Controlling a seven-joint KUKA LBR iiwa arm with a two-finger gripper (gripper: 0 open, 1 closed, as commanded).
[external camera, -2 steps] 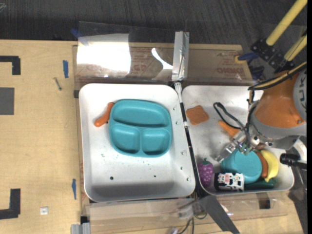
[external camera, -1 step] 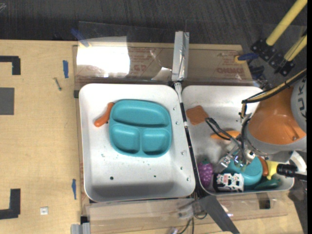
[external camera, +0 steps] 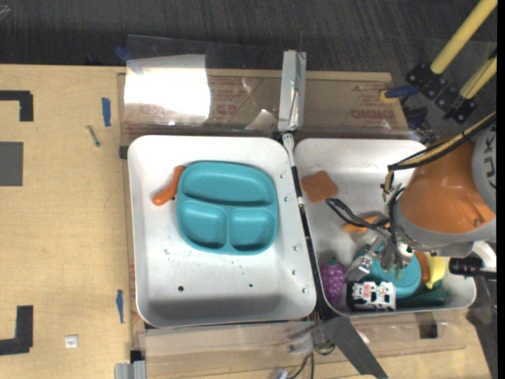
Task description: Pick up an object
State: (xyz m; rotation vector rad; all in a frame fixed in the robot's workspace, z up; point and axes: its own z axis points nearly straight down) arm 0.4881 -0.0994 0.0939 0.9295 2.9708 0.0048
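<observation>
My gripper (external camera: 377,260) hangs low in the right bin (external camera: 355,158), over a cluster of small toys near its front edge. Below it lie a white toy car (external camera: 372,294), a teal round object (external camera: 404,276) and a purple bunch of grapes (external camera: 334,279). A yellow-green toy (external camera: 436,273) sits to the right of the teal one. An orange flat piece (external camera: 319,185) rests at the bin's back left. The arm's orange band (external camera: 443,197) covers the right part of the bin.
The left bin (external camera: 150,235) holds a teal divided plate (external camera: 227,205) with an orange carrot-like toy (external camera: 167,189) at its left rim. A metal divider strip (external camera: 291,91) stands behind the bins. Yellow poles (external camera: 467,24) cross the upper right corner.
</observation>
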